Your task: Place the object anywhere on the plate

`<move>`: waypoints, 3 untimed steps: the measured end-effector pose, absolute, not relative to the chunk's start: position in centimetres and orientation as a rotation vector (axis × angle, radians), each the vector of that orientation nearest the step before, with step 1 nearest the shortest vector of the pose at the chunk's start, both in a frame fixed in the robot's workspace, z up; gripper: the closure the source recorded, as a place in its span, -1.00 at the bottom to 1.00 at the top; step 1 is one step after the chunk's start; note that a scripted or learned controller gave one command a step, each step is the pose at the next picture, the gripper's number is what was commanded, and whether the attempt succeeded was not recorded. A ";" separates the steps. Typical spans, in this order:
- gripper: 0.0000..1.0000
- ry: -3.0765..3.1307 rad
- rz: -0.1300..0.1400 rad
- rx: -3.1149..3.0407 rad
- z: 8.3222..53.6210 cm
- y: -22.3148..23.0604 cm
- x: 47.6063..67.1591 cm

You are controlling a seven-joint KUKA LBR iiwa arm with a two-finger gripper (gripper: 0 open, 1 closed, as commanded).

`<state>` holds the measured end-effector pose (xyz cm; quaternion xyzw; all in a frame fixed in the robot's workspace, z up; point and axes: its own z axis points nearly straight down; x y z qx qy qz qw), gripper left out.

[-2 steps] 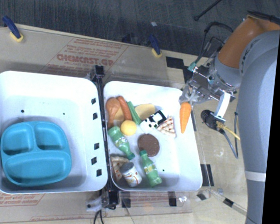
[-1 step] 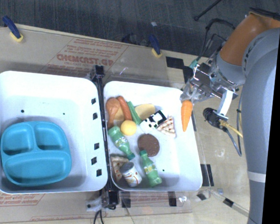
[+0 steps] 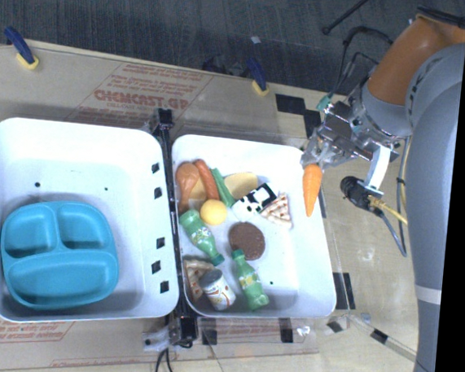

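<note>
A carrot [image 3: 311, 189] hangs point-down, pinched in the closed gripper [image 3: 318, 158] over the right bin's [image 3: 317, 255] far edge; the plate [image 3: 59, 252] lies well left.

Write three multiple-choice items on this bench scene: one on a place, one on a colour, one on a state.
1. Where does the plate lie?
A. In the left bin
B. In the right bin
C. On the bench outside both bins

2. What colour is the plate?
A. White
B. Blue
C. Orange

3. What is the state of the carrot?
A. Lying flat among the other food
B. Resting on the plate
C. Hanging point down from the gripper

Answers:
1 A, the plate sits in the left bin's near part.
2 B, it is light blue against white.
3 C, its top sits between the fingers at the right bin's far right edge.
</note>
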<state>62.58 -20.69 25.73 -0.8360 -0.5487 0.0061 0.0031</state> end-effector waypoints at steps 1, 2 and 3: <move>1.00 -1.739 0.024 -2.609 26.7 -20.5 62.7; 1.00 -1.758 0.029 -2.599 27.6 -20.4 62.8; 1.00 -1.776 0.033 -2.591 28.6 -20.3 62.8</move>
